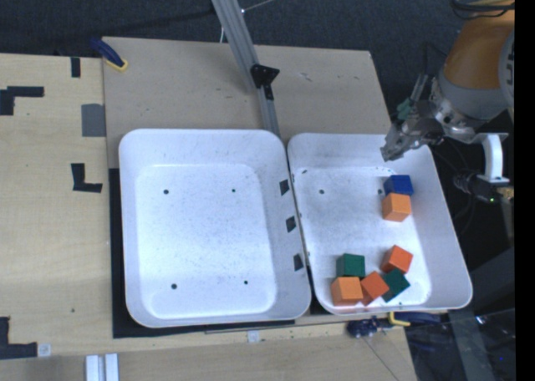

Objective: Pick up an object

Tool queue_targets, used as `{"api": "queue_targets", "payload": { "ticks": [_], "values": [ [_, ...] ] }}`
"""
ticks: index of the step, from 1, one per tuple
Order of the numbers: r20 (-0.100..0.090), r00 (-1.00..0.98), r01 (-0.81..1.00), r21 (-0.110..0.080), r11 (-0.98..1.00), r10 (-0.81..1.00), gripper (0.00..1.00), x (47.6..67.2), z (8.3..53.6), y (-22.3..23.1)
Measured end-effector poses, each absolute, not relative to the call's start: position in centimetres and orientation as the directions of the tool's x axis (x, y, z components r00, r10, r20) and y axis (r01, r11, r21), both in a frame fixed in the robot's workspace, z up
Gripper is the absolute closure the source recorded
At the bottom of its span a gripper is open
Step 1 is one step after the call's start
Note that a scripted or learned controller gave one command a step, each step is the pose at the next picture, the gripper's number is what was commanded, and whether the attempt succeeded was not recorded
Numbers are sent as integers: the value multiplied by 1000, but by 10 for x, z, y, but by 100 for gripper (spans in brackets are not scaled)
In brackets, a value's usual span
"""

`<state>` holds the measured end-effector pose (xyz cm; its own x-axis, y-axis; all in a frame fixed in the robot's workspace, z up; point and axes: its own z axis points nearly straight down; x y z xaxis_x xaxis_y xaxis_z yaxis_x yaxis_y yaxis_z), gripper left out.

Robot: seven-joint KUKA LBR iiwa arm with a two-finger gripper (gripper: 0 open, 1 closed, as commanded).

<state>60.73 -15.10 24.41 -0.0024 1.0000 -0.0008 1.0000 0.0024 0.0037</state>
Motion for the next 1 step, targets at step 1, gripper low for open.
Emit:
{"api": "queue_targets", "payload": {
  "ticks": [1],
  "values": [
    [2, -8, 1000, -1, 8, 1000, 100, 605, 243, -87]
  ]
}}
